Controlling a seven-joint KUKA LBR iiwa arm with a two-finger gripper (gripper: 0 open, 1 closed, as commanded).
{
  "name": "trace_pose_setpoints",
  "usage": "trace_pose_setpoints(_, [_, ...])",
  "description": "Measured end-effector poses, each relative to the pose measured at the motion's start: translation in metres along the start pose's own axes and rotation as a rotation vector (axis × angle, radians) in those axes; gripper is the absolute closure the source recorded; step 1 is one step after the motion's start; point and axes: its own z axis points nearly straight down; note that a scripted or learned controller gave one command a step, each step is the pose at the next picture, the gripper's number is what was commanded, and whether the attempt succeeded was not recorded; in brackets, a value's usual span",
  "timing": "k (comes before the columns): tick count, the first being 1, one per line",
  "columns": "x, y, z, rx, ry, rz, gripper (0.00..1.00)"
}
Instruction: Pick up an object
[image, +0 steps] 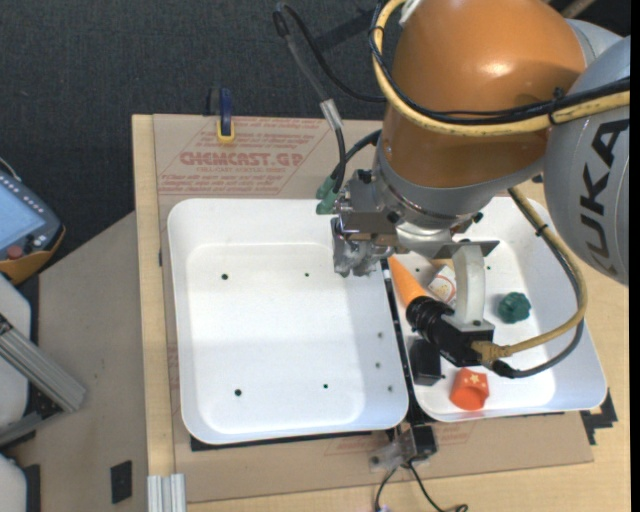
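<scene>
Two white bins (200, 300), one carrot (405, 282), one green piece (514, 306)

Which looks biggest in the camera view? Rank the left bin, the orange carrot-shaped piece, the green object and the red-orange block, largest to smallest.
1. left bin, by far the largest.
2. orange carrot-shaped piece, long, though partly hidden under the arm.
3. red-orange block.
4. green object.

The block and the green object look close in size, so their order is unsure.

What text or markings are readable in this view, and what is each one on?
"CHEMCAST GP", red print on the brown board behind the bins; the smaller red lines under it are too blurred to read.
"UK", large black letters on the grey arm, cut off at the frame edge.
</scene>
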Motion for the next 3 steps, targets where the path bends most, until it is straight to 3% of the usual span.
trace_pose_setpoints(1, [0.021, 0.001, -0.048, -0.012, 0.003, 0.003, 1.0])
trace_pose_setpoints(3, [0.021, 0.002, -0.066, -0.011, 0.001, 0.002, 1.0])
